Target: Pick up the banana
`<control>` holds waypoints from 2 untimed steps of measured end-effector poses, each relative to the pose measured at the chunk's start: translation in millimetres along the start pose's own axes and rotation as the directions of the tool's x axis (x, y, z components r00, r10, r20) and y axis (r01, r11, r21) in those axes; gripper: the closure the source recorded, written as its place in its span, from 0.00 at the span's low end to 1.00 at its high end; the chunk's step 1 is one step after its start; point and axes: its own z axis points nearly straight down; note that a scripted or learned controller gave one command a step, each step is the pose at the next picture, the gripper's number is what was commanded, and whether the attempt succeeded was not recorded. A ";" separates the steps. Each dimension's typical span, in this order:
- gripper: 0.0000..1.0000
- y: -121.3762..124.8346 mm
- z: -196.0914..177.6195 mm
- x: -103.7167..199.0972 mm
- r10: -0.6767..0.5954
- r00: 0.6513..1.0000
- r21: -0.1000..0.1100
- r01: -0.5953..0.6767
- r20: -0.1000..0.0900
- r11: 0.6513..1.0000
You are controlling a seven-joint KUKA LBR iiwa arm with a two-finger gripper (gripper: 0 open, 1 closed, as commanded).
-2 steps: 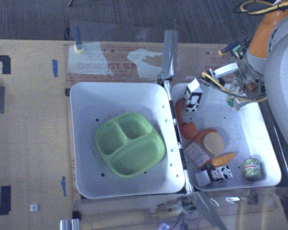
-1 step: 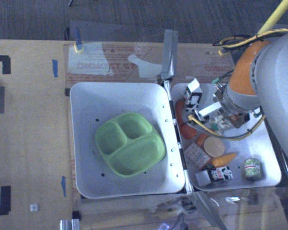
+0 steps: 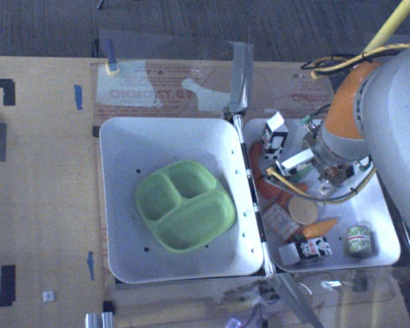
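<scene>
White bin (image 3: 379, 214) (right) under end effector (image 3: 295, 173).

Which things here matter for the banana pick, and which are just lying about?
Job: gripper, low in the right bin; I cannot tell which item there is the banana.
Lying about: green divided plate, carrot, green can, upper cow-patterned carton, lower cow-patterned carton, tan disc.

Two bins sit side by side on my worktop (image 3: 41, 203). The left bin (image 3: 123, 142) holds a divided plate (image 3: 184, 205). My arm (image 3: 355, 115) reaches over the right bin (image 3: 386, 241), above a carrot (image 3: 319, 228), a can (image 3: 359, 240) and cartons.
</scene>
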 end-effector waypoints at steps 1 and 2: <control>0.00 93.1 10.9 10.3 0.113 0.994 0.001 -0.113 0.001 0.994; 0.00 88.7 8.4 -66.8 0.242 0.970 0.009 -0.242 -0.009 0.970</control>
